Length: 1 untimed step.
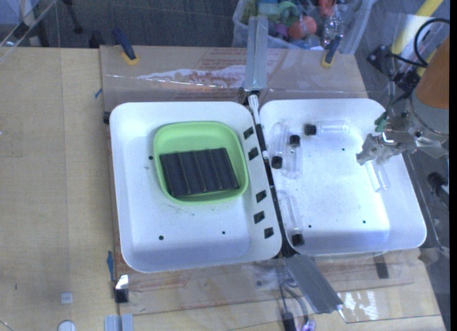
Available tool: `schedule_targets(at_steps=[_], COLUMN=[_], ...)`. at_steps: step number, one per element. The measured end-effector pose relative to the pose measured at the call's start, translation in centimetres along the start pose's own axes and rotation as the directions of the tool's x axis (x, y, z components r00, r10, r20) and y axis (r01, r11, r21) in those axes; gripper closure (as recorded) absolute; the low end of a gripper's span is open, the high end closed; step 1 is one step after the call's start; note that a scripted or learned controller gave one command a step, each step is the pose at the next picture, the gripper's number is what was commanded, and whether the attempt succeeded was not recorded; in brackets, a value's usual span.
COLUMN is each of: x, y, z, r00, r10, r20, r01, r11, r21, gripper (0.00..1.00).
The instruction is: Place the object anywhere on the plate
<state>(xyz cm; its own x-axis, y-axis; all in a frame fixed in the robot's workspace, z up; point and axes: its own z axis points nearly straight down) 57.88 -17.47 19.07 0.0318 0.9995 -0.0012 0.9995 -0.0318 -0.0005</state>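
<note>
arm reaching in from right, hand [377,150] angled down-left

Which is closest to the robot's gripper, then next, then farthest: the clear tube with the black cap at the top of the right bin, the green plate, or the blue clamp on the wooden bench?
From the gripper, in the camera view:
1. The clear tube, in the right bin, just left of the gripper.
2. The green plate, in the left bin.
3. The blue clamp, on the bench at the upper left.
</note>
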Motion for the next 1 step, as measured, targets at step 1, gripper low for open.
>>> schedule_targets(at_steps=[1], x=[0.0], y=[0.01], z=[-0.02], r00=[1.0], r10=[0.0], r20=[0.0], r01=[0.0], r11=[1.0], r21=[0.0], gripper=[0.0])
